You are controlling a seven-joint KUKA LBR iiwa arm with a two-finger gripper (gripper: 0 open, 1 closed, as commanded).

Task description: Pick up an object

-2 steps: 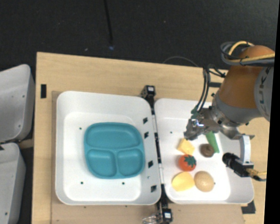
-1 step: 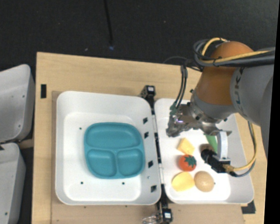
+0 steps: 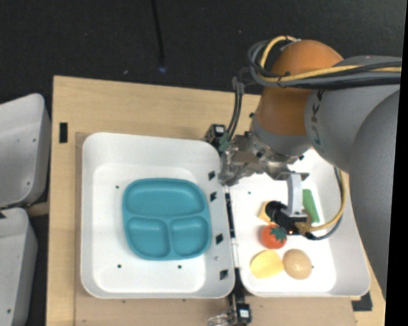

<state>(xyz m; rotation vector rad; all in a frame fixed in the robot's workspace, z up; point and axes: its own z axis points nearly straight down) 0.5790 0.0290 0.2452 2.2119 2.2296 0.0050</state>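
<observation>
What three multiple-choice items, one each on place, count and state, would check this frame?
1. The red toy fruit with a green top lies: A. in the left bin; B. in the right bin; C. on the bare bench.
2. How many compartments has the teal plate? A. two; B. three; C. five.
3. The teal plate lies: A. flat, hollows up; B. upside down; C. propped against a bin wall.

Key:
1 B, it sits just above the yellow toy fruit, right of where the bins meet.
2 B, one long hollow lies above two smaller ones.
3 A, its hollows face the camera.
</observation>
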